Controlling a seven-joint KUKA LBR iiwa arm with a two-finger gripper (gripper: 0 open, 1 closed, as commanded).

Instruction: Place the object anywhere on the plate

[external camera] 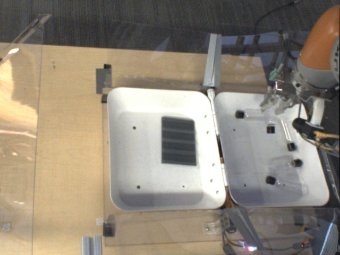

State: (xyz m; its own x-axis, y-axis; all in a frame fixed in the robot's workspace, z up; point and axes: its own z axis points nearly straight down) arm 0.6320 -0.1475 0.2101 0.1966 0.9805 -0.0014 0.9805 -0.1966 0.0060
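the dark grey ribbed rectangular plate lies flat in the middle of the left shallow white bin, well apart from the claw, which hangs over the back edge of the right shallow white bin. small black-capped clear pieces lie scattered there. no writing is legible. the grey arm with its orange band reaches in from the right, wrist pointing down-left. whether the claw is open or clamped, i cannot tell.
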